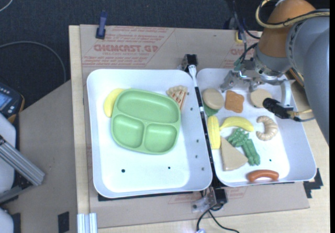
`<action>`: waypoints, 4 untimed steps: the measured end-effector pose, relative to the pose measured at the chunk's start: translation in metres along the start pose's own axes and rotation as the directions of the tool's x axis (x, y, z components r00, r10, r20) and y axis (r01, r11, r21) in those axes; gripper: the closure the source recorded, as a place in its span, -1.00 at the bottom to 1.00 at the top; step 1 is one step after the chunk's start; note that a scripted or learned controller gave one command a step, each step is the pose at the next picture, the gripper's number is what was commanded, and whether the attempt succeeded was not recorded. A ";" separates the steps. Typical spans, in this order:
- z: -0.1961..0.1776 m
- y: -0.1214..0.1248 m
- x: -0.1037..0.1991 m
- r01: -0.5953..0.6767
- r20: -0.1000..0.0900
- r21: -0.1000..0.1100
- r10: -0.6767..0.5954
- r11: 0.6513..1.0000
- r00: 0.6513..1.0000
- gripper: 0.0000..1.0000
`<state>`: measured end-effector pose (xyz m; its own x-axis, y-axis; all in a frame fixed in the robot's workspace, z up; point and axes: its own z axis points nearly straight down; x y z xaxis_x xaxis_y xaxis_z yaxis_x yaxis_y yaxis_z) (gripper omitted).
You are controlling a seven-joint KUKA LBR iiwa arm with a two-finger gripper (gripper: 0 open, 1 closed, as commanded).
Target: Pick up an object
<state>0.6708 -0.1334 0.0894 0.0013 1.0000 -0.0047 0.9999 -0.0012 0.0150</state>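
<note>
Toy food fills the right bin (pixel 299 166), and I must lift one piece of it. My gripper (pixel 250 79) hangs over the bin's far edge, its metal fingers spread and closed on nothing. Nearest to it lie an orange-brown slab like toast (pixel 234 102), a round tan bun (pixel 212 98) to its left, and a pale oval biscuit (pixel 260 96) to its right, all three close together beneath the wrist. Farther toward me sit a banana (pixel 236 123), a croissant (pixel 267 128), a corn cob (pixel 213 132) along the left wall, green beans (pixel 245 144) lying over a wedge of cheese (pixel 231 156), and a sausage (pixel 263 175) by the near rim. In the left bin (pixel 152 177) a green divided plate (pixel 144 121) lies between a second banana (pixel 109 102) and a waffle cone (pixel 178 95).

I judge the toast the soundest target: it lies almost directly under the gripper with bare floor on two sides. I would centre over it, turn the wrist so the fingers straddle its narrow width, descend until they nearly meet the bin floor, close, then rise straight. The bun and the biscuit crowd it, so a skewed approach risks nudging a neighbour.
</note>
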 end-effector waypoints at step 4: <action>-0.176 -0.133 -0.094 -0.001 0.003 -0.002 0.001 1.000 1.000 1.00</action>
<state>0.5349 -0.2262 0.2641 0.0023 1.0000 -0.0081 0.9999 -0.0022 0.0171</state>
